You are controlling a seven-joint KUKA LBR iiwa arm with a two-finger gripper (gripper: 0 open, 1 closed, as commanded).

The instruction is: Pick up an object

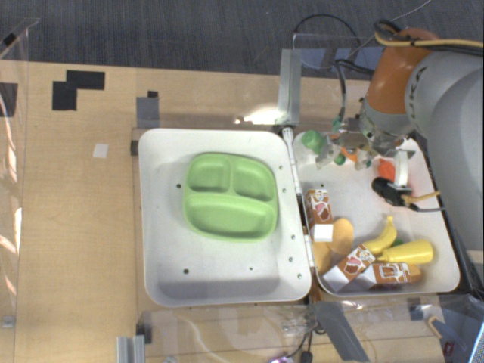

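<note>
The gripper (349, 148) hangs low over the right white bin's (454, 274) far corner, beside a small green round object (310, 138); jaw state unclear.

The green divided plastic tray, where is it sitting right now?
The green divided plastic tray lies flat in the middle of the left white bin, apart from the food items in the neighbouring right white bin.

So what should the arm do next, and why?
Probably lower straight down a little: the pincer hangs over the far end of the right bin, above small green and orange items, with nothing seen between its fingers. The banana and yellow bottle lie nearer the front.
</note>
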